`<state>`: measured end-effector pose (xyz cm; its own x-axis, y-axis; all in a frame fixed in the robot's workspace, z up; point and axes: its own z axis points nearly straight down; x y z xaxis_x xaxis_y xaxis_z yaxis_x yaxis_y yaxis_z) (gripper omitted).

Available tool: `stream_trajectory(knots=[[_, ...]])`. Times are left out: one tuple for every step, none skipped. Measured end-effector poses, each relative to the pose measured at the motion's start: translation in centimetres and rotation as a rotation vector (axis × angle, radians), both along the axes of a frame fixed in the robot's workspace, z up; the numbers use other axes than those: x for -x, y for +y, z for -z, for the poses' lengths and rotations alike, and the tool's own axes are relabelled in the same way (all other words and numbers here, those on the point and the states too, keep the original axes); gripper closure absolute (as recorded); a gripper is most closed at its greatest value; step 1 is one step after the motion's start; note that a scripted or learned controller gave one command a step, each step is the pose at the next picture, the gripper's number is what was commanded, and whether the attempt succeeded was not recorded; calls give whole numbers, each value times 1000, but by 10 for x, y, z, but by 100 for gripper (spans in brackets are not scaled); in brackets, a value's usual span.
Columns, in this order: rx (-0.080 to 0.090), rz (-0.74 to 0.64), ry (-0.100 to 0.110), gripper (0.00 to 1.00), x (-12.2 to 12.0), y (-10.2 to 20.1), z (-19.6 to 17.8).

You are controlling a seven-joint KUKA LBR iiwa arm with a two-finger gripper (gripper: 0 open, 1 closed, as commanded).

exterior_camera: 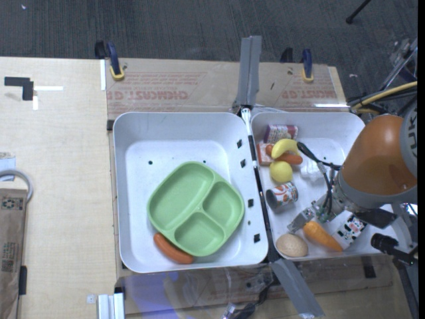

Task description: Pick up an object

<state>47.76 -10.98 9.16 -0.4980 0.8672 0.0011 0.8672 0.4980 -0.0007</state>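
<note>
My gripper [307, 216] hangs low in the right bin [345, 121], under the arm's orange band [378, 155]. Directly at its tip lies an orange carrot [323, 236], with a tan egg-shaped piece [291, 246] to the left. It is unclear whether the gripper touches the carrot. A small red-and-white can [284, 195] lies just above and left of the gripper. Further back are a yellow lemon [281, 171], a banana [284, 147] and a pink-labelled can [280, 133]. A cow-patterned white item [350, 229] sits right of the carrot.
The left bin [133, 178] holds a green divided plate [196, 208] and an orange sausage [172, 248] against its front edge. A grey divider post [249, 72] stands behind the bins. A dark cable [317, 158] runs across the right bin.
</note>
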Motion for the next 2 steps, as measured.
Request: stream_trajectory(knots=[[-1,4,-2,100,-1,0,-9],[2,-58,-2,100,-75,34,-120]])
